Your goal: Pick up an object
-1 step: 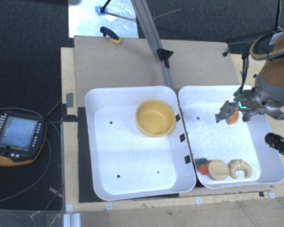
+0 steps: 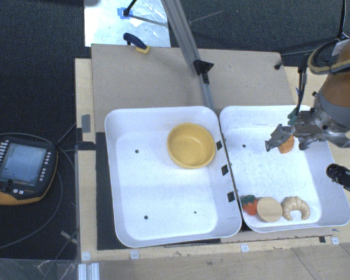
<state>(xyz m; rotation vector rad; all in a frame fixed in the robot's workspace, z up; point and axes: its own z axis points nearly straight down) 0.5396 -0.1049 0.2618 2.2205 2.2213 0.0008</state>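
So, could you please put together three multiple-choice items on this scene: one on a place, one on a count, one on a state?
1. Where does the yellow bowl lie?
A. In the left bin
B. In the right bin
C. On the floor

2. How many things lie together along the right bin's near edge?
A. One
B. Three
C. Five

3. How does the gripper stand?
A. Parked over the left bin
B. Raised far above the bench
C. Down in the right bin at an orange object

Answers:
1 A: the bowl sits in the left bin's upper middle.
2 B: a red and green item, a tan disc and a croissant sit there.
3 C: the gripper is right at the orange object.
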